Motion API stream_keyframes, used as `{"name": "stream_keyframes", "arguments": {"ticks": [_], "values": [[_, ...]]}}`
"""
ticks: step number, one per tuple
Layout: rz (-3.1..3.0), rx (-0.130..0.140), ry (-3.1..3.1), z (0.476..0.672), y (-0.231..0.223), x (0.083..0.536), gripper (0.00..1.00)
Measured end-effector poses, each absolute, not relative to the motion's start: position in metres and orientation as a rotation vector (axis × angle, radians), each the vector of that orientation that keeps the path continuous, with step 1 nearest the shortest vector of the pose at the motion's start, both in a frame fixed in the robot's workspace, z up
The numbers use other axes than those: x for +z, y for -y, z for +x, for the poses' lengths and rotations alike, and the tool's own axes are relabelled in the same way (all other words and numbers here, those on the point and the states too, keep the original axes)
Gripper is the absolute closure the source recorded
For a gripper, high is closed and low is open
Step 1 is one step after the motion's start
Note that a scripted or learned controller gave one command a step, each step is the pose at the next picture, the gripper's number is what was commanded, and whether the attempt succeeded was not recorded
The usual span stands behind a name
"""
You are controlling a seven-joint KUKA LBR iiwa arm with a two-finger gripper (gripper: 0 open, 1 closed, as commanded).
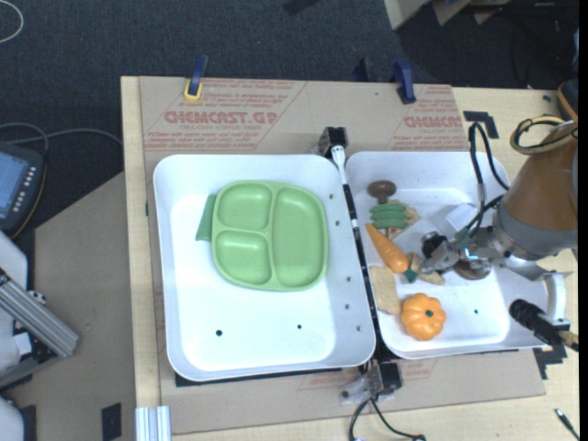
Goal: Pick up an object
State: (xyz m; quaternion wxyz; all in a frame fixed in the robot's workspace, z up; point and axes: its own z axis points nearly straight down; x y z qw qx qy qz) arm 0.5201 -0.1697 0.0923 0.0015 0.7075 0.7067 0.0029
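Scanning rightward from the green divided plate in the left bin: the carrot lies just inside the right bin, with the gripper just right of it, jaws' state impossible to tell. The carrot looks light, rigid, smooth plastic; grasp mid-body across its width.

two bins, one plate, one pumpkin

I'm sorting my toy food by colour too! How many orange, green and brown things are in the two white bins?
Orange: 2, the pumpkin and the carrot
Green: 2, the divided plate and the small green toy
Brown: 1, the round brown piece
Total: 5
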Motion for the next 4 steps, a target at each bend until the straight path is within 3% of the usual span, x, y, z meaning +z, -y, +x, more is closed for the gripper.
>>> {"name": "stream_keyframes", "arguments": {"ticks": [1,3,4], "values": [[2.215,0.01,-2.211,0.521,0.172,0.105,1.0],[2.215,0.005,-2.218,0.514,0.176,0.212,1.0],[2.217,0.003,-2.219,0.515,0.176,0.226,1.0]]}}
